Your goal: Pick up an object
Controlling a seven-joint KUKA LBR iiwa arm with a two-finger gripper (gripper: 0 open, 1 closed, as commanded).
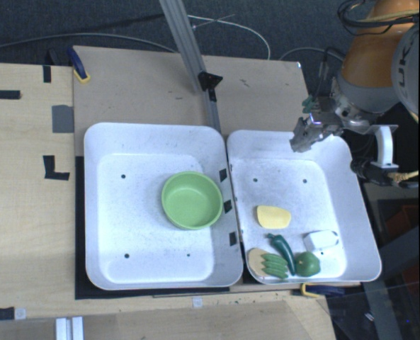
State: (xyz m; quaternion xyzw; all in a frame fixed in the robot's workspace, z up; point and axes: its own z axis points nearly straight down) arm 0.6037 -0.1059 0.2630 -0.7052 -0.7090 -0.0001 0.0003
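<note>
1. I see the candidate objects clustered in the near part of the right bin [351, 211]: a yellow rounded piece [273, 217], a small white object [321, 240] to its right, and a dark green curved piece [282, 250] ending beside a green round item [307, 264].
2. At that bin's near left corner lies a tan brush-like object with green bristles [266, 263], touching the dark green curved piece.
3. None of these is lifted; all rest on the bin floor.
4. The left bin [110, 190] holds a green bowl [191, 200], upright, right of its centre.
5. My pincer [303, 140] hangs over the far edge of the right bin, well apart from the cluster, with nothing visibly between its tips. I cannot tell from this angle whether its tips are spread or pressed together.
6. The arm [376, 62] comes in from the right, its orange band above the wrist.
7. Both bins sit side by side on the counter [25, 190], with a grey pole [185, 34] slanting in from the far side.
</note>
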